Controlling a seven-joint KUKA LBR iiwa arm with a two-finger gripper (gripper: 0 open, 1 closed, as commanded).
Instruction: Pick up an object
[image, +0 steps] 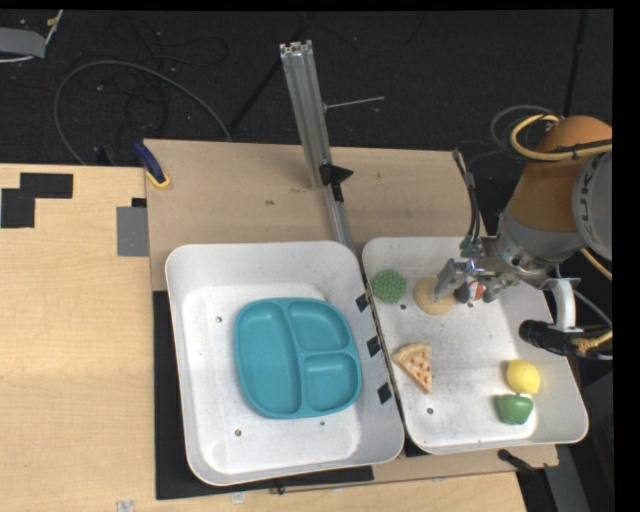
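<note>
Five small toy foods lie in the right-hand shallow white bin (560, 425), and the nearest to the two-finger gripper (462, 283) is a flat, round tan piece like a biscuit (433, 298), at the bin's far side. It lies just beside the gripper's tip, perhaps touching it, though the view is too small to settle that. Whether the gripper is open or closed I cannot tell from this slant; nothing is seen to be held in it. Just to the left of the tan disc sits a bumpy green ball (389, 287), close to the bin's left wall. Nearer the camera lie a tan wedge shaped like a pizza slice (415, 366), a small yellow lemon-shaped piece (522, 376) and a green pepper-shaped piece (514, 408), the last two just beside each other. The left-hand white bin (200, 430) holds a teal plastic plate with three compartments (296, 355). As a judgement, the tan disc looks light and stiff, probably smooth plastic, so it may slide along the bin floor if pushed from one side. Lying flat, it offers little height to take; the best hold seems to be across its rim, from straight above, with the tips reaching the floor on both sides. The green ball so near could get in the way.
</note>
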